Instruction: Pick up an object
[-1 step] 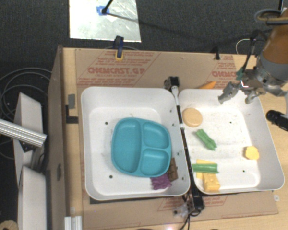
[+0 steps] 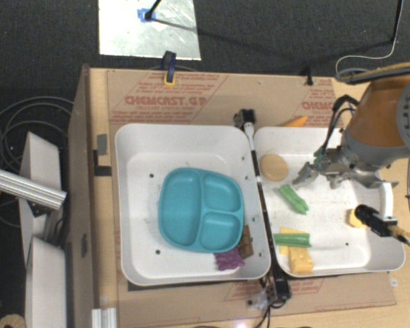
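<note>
Jaws hang released over the right-hand white bin point(image 2: 348, 248), spread apart with nothing between them and tipped down toward the bin floor; that stance suits a descent onto something loose, not a carry. Nearest to them is a short green piece point(image 2: 294, 199), lying flat and slanted just beside the jaws on the side toward the bin's front edge, apart from them and from everything else. I judge it the likeliest pick, since the bare floor all round leaves room for the jaws to close about it. A tan round disc point(image 2: 273, 167) sits near the jaws on the side toward the wall between the bins, close enough to that wall to crowd a grasp. Farther from the jaws, toward the front, a green bar point(image 2: 292, 238) lies against or almost against a yellow block point(image 2: 299, 260); that pair looks awkward to separate. Well apart from the jaws, in the other bin point(image 2: 133, 183), rest a teal divided plate point(image 2: 201, 210), a purple lump point(image 2: 227, 260) and a brown piece point(image 2: 247, 243). The grasp is not yet begun
</note>
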